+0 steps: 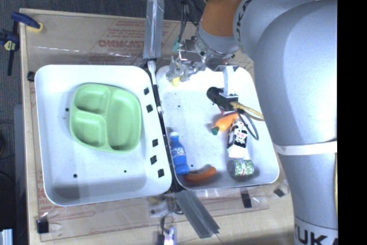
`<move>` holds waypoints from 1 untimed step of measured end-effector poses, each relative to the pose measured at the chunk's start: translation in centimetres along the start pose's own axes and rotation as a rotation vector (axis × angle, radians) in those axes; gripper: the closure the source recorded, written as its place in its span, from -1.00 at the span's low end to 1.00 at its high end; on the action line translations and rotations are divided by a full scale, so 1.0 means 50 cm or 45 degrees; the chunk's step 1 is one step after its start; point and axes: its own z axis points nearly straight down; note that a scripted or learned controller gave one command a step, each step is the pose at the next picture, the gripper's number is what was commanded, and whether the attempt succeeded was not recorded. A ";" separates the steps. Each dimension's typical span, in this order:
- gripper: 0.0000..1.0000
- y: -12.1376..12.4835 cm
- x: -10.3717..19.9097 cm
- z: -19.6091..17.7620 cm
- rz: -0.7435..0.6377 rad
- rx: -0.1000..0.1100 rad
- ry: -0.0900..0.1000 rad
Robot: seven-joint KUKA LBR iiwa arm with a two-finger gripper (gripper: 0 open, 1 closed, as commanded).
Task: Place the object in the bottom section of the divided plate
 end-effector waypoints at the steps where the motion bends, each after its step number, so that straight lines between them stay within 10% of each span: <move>1: 1.00 -0.053 0.133 0.001 -0.187 0.001 -0.001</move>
